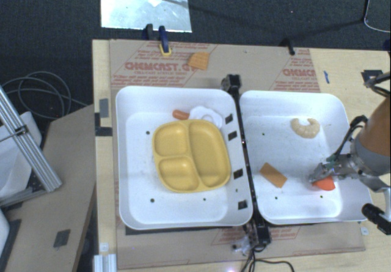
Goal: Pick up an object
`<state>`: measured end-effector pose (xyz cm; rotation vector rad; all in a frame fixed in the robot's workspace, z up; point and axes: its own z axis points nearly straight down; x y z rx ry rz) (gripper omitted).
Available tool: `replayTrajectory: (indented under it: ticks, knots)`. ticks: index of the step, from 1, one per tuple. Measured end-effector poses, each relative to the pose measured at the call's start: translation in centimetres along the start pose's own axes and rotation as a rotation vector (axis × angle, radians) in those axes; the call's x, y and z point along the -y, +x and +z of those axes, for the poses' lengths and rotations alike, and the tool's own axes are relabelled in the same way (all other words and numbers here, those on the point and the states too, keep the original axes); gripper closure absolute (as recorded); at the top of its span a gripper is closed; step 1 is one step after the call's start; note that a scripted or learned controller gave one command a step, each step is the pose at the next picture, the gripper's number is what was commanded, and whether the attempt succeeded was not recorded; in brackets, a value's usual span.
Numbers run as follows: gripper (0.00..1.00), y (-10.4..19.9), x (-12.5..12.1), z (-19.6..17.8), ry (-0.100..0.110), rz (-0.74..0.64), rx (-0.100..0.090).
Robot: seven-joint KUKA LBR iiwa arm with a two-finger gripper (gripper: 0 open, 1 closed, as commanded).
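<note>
My gripper [325, 176] is low in the right bin [287, 213], near its right wall, directly over a small orange-red object [326, 184] that pokes out beneath it. Whether the object is gripped I cannot make out. An orange block [273, 175] lies to its left in the same bin. A pale curved cashew-shaped piece [305, 127] lies toward the bin's back.
The left bin [137, 203] holds a yellow divided plate [190, 156], with a small orange sausage [180, 115] and a white piece [206, 115] behind it. A tan block [198, 60] lies on the board behind the bins. A black divider [238, 142] separates the bins.
</note>
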<state>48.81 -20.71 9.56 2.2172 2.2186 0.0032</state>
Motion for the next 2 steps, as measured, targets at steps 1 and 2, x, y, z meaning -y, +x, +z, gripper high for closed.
replayTrajectory:
  ticks: [1, 2]
  knots:
    - [1.00, 7.7, 0.0, 1.1, 0.003, -0.009, -0.004]
    - [1.00, 15.0, -3.6, -9.5, -0.010, -0.013, -0.004]
